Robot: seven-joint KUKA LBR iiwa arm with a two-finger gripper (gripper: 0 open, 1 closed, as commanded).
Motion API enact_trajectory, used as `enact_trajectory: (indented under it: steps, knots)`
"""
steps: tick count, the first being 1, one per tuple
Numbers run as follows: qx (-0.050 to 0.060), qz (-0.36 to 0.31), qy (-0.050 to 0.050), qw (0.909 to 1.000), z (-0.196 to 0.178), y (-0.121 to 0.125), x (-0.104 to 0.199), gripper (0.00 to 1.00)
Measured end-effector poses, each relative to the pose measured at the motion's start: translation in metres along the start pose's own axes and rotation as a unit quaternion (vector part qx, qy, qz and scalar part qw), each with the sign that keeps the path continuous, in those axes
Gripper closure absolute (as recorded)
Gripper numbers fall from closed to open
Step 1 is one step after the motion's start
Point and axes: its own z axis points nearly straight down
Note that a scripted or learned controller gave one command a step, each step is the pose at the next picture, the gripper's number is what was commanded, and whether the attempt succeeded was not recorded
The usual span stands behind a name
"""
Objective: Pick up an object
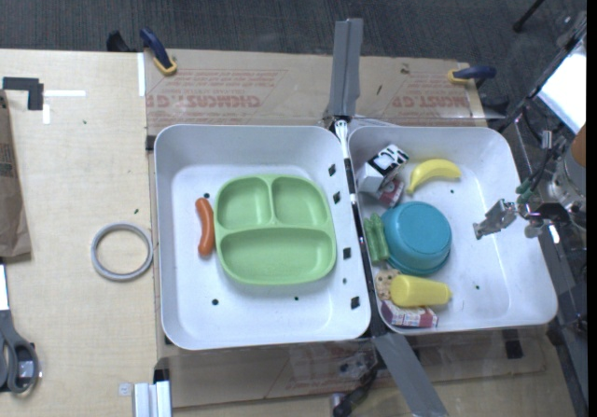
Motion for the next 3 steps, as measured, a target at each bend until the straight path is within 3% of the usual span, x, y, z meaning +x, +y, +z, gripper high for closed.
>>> enact_trajectory:
  steps: [1,2,3]
  knots:
    - [-0.016,0.023,-0.002,0.9996,0.079,0.04,0.067,0.0]
    - [-0.02,-0.114,-0.009,0.9933,0.081,0.073,0.092,0.0]
    - [-0.024,-0.278,-0.011,0.9601,0.081,0.062,0.084,0.0]
